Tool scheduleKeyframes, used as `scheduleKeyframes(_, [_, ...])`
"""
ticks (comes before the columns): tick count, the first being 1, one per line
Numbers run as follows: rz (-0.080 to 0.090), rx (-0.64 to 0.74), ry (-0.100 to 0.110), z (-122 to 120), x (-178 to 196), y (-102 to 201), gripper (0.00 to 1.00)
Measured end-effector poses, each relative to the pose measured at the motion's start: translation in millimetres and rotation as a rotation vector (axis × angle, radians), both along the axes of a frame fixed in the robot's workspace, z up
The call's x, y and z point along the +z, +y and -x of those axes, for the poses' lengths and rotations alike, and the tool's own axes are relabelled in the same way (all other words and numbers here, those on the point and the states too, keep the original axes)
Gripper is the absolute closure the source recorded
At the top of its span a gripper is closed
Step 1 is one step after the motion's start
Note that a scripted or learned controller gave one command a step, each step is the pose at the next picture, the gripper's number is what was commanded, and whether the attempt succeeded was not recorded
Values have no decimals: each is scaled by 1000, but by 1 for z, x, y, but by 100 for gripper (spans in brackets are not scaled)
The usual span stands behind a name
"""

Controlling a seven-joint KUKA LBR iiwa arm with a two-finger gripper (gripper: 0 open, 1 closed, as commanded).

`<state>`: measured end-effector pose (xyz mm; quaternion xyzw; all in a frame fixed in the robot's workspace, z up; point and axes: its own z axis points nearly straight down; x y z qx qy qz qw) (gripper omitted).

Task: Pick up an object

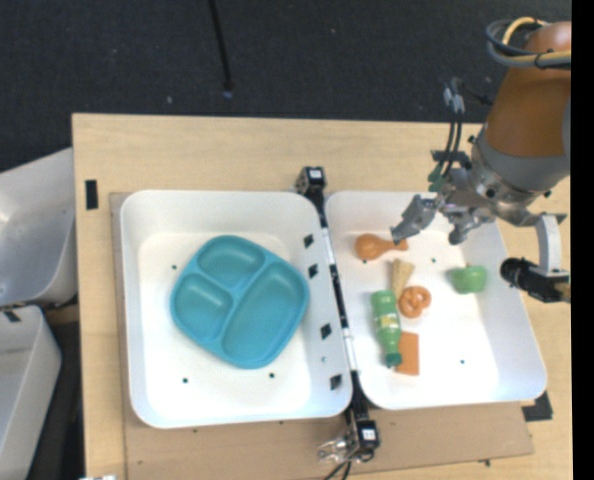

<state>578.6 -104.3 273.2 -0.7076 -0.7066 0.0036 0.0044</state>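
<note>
A: What sits closest to the lens?

B: The right bin's (497, 363) front rim. Taking the green bottle (386, 324) in that bin as the landmark: an orange block (408, 353) lies touching its lower end, on the side toward the arm.

A: And around the bottle's upper end?

B: A small orange ring-shaped piece (414, 301) lies just beside it, and a pale cone (403, 271) just above it. Farther up from the bottle lies an orange drumstick-like toy (373, 246). A green cup-like piece (467, 279) sits well off toward the arm.

A: The gripper (439, 222)?

B: Above the bottle, over the bin's far part, fingers spread apart with nothing between them; one fingertip is near the drumstick toy.

A: The other bin?

B: The left bin (152, 388), far across from the bottle, holds a blue divided plate (239, 300).
</note>
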Motion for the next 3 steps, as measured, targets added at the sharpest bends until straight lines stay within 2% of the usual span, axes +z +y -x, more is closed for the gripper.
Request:
scheduleKeyframes(1, [1, 4, -13, -2, 7, 0, 0])
scheduleKeyframes(2, [4, 0, -8, -4, -50, -11, 0])
scheduleKeyframes(3, [4, -3, -9, -8, -94, -9, 0])
